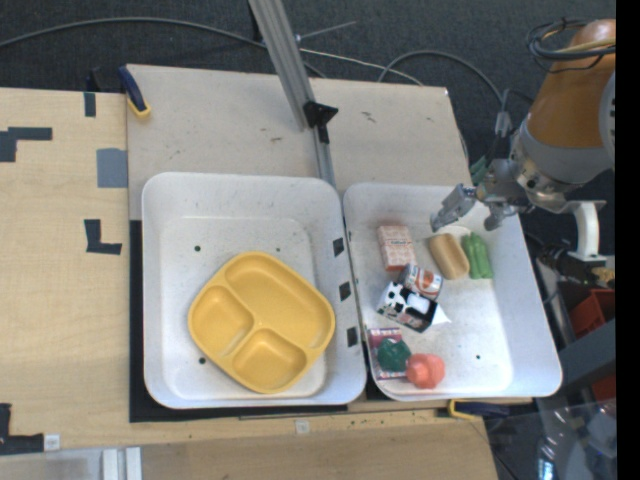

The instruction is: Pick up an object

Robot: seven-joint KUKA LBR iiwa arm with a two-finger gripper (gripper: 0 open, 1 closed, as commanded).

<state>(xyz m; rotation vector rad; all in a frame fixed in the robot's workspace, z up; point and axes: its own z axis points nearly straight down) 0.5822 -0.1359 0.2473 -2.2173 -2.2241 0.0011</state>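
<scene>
We see the gripper (468,208) at the frame's upper right, fingers spread and holding nothing, above the right bin (520,348), whose toys lie below it: a bun (449,256), a green piece (480,256), a box (395,246) and a cow (405,306).

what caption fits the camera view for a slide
Gripper open above the right bin near a hot dog toy; yellow divided plate in the left bin.
</scene>
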